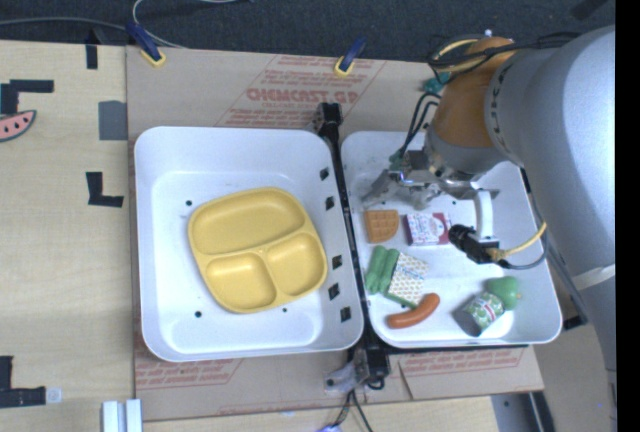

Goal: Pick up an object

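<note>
Camera view gives you both white bins side by side on the bench. Your left bin [160, 220] holds a yellow divided tray [258, 247], lying at a slant near its middle. Your right bin [535, 315] carries the small things: an orange cracker [380, 225] just beside a pink-and-white packet [426, 228], a green pod [381, 269] touching a patterned white piece [406, 279], a red sausage [413, 311] near the front wall, and a green-topped can [487, 310] toward the front right corner. Your arm [560, 130] reaches in from the right, orange band above the wrist. The gripper [400, 182] sits low over the back of the right bin, just behind the cracker. Whether it is apart or together, you cannot tell from this angle, and nothing shows clamped in it.
</note>
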{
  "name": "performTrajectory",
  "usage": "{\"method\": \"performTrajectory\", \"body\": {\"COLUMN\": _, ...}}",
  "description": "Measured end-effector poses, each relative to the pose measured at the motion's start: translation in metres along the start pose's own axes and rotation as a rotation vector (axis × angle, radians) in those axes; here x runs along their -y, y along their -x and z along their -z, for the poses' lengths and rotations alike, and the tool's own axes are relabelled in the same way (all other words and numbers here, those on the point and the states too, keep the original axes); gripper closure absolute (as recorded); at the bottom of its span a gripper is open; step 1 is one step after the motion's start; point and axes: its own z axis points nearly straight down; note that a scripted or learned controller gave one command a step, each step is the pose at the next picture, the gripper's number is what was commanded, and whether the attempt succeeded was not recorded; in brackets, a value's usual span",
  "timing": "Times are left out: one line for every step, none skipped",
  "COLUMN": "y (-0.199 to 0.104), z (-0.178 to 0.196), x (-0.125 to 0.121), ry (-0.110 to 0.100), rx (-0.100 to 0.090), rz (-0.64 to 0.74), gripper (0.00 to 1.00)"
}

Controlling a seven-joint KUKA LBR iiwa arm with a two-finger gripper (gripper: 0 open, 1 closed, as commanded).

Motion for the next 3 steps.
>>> {"method": "performTrajectory", "body": {"y": 0.0, "z": 0.01, "x": 0.0, "ry": 0.0, "rx": 0.0, "rz": 0.0, "gripper": 1.0}}
{"method": "performTrajectory", "body": {"y": 0.0, "z": 0.01, "x": 0.0, "ry": 0.0, "rx": 0.0, "rz": 0.0, "gripper": 0.0}}
{"method": "performTrajectory", "body": {"y": -0.004, "z": 0.0, "x": -0.012, "ry": -0.003, "rx": -0.002, "rz": -0.001, "gripper": 0.0}}
